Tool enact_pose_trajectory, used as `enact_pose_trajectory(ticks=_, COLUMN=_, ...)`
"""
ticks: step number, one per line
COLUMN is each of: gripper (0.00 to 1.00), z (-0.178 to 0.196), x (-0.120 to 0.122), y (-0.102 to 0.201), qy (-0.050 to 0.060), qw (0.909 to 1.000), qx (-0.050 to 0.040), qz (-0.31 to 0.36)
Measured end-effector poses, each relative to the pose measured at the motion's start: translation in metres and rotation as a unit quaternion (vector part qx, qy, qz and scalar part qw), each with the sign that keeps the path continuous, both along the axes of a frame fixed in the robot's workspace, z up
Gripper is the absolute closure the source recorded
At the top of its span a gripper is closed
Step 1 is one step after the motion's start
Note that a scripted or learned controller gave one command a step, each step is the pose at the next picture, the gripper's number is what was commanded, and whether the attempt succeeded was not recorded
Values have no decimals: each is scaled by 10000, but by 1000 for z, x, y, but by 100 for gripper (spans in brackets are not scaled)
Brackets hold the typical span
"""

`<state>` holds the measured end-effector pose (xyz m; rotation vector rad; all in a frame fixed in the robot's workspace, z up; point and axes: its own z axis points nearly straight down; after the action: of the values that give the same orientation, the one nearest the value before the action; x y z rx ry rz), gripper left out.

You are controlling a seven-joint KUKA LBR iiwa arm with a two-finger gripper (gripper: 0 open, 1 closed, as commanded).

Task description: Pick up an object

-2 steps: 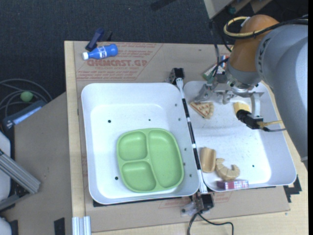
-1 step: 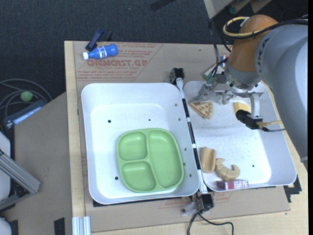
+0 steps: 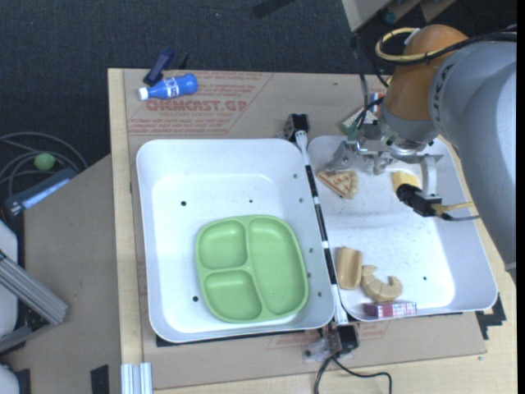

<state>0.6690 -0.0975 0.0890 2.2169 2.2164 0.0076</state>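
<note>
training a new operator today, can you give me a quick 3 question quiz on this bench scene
1. True or false: the green plate lies in the right bin.
2. How many compartments does the green plate have?
3. Which item lies nearest the gripper? A) pizza slice B) croissant C) blue bottle

Key:
1. False, it lies in the left bin.
2. Three.
3. A. The croissant sits at the right bin's near end, and the blue bottle is on the board beyond the bins.
</note>
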Motion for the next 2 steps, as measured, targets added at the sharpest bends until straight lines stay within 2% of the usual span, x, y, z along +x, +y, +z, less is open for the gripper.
enact_pose_trajectory(ticks=2, gripper=0, z=0, x=0, y=3, qy=5, qw=10000, qx=-8, qz=0)
